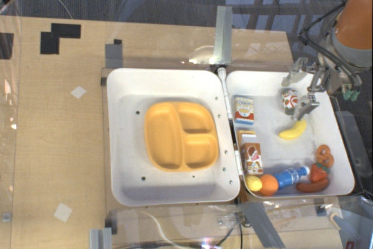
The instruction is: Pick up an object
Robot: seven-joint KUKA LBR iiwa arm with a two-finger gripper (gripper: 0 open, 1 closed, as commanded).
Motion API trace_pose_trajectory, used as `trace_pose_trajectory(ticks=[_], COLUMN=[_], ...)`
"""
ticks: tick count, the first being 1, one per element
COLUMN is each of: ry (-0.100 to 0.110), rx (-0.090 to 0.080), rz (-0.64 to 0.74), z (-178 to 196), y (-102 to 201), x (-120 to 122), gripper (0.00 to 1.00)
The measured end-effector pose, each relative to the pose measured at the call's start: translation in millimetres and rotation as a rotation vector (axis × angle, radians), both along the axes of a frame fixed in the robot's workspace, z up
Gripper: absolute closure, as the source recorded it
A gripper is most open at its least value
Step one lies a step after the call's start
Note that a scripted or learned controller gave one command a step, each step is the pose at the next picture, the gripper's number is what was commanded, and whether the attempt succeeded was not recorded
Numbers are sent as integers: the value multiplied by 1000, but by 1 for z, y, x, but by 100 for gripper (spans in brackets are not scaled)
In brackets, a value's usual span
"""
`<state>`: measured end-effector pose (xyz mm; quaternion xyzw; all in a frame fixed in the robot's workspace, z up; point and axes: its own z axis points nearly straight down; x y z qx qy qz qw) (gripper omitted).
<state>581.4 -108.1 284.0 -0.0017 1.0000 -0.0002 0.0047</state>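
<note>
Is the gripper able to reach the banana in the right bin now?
Probably yes. The banana lies apart from the other items with nothing on top, and the gripper hangs just above it in the right bin.

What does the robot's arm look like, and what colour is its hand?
The arm comes in from the right edge with a big rounded orange part above grey. Thin dark cables loop beside it. Its gripper is pale grey metal, made of small blocky pieces with two thin fingers. No markings can be made out.

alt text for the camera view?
The gripper hangs over the right bin, above a small can and a banana. The left bin holds a yellow divided tray.
</note>
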Motion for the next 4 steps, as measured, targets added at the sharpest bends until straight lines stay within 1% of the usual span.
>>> trace_pose_trajectory(ticks=[1, 2, 3, 4], ry=[7, 0, 1, 2], rx=[3, 2, 4, 5], rz=[-280, -289, -442, -651], z=[-123, -192, -184, -181], y=[-24, -52, -56, -50], x=[22, 54, 25, 4], gripper=[0, 0, 0, 0])
